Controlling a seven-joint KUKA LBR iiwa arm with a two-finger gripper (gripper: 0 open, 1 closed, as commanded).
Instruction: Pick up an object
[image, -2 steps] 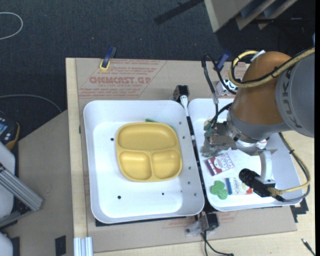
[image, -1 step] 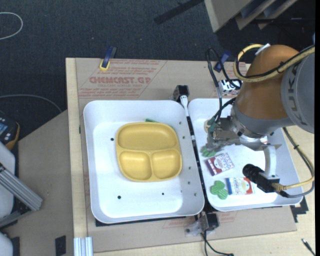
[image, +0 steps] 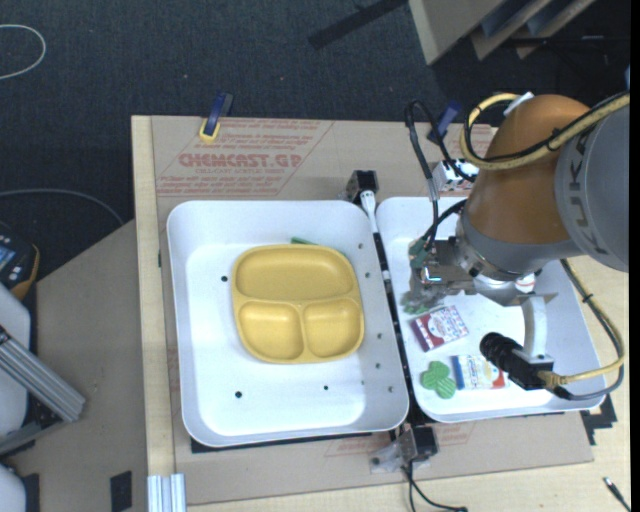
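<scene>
Bins sit side by side, the left bin (image: 200, 330) holding a yellow tray (image: 297, 302), the right bin (image: 585, 375) a red packet (image: 440, 326) and green piece (image: 437, 378) below the gripper (image: 432, 285), nothing visibly lifted yet, its grasp beyond telling.

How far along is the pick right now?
Done: the arm is over the right bin, with the gripper low near its left wall. In hand: nothing visibly held. Left: the lift itself. The red-and-white packet and green piece lie in that bin; the yellow divided tray sits in the left bin.
</scene>
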